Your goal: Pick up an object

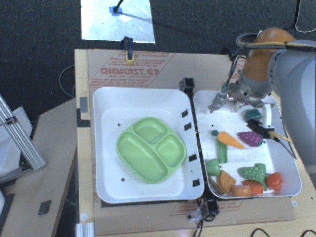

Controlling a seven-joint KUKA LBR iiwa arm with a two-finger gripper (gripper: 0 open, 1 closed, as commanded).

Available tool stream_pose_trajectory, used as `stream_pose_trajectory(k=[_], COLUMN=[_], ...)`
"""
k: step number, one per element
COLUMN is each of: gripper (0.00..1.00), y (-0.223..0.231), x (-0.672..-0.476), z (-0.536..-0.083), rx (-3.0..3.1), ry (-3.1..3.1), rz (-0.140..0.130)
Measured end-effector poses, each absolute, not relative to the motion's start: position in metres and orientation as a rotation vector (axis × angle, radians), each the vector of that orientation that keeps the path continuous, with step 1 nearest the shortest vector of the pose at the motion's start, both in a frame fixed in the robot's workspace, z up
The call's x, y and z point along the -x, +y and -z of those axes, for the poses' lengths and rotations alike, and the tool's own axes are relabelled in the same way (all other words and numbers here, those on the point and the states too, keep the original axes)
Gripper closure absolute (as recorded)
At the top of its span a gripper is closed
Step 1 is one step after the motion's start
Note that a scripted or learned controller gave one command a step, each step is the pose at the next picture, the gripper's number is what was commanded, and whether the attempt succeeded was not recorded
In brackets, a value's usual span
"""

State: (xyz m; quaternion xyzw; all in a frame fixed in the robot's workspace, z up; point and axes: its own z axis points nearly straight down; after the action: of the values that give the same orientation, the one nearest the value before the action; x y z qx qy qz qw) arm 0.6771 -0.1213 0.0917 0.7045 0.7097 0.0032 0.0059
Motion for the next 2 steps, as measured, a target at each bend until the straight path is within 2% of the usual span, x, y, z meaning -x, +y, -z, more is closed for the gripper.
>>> stream_pose_trajectory(k=[1,2], gripper=[1.00,1.00], y=[-0.120,-0.116], x=[-0.675,-0.671], z=[-0.097,-0.141], rx=[-2.209,-2.215], ry=[2.227,2.226], rz=[-0.006,-0.003])
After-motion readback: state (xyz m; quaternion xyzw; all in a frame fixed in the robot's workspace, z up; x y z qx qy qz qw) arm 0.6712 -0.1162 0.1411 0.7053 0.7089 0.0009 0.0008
